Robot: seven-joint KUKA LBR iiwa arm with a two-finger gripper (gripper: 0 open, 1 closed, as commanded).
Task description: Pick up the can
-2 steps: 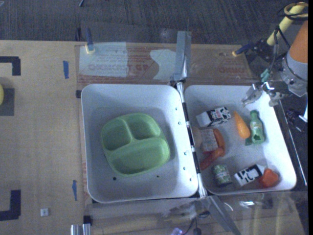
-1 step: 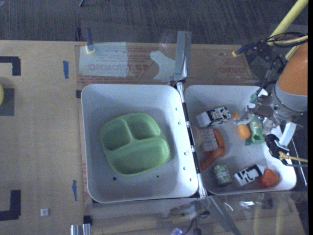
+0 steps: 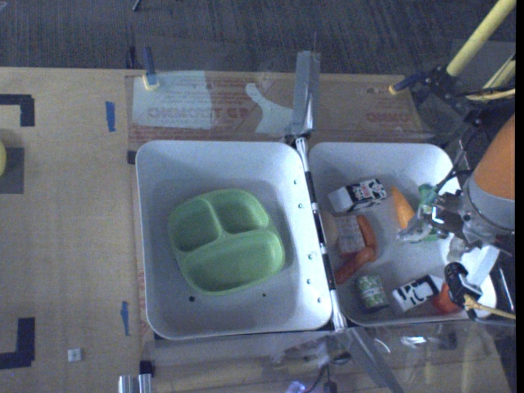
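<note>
The can (image 3: 371, 291) is small, with a green label and a pale lid. It stands near the front edge of the right bin (image 3: 327, 160). My gripper (image 3: 416, 230) hangs over the right side of that bin, above and to the right of the can and well apart from it. The grey arm with its orange band (image 3: 498, 174) reaches in from the right edge. Nothing shows in the gripper.
Around the can lie a black-and-white carton (image 3: 416, 293), a red piece (image 3: 446, 300), an orange-red sausage shape (image 3: 359, 257), a pinkish packet (image 3: 350, 234), another black-and-white carton (image 3: 358, 195) and an orange wedge (image 3: 401, 207). The left bin (image 3: 155, 170) holds a green divided plate (image 3: 228, 240).
</note>
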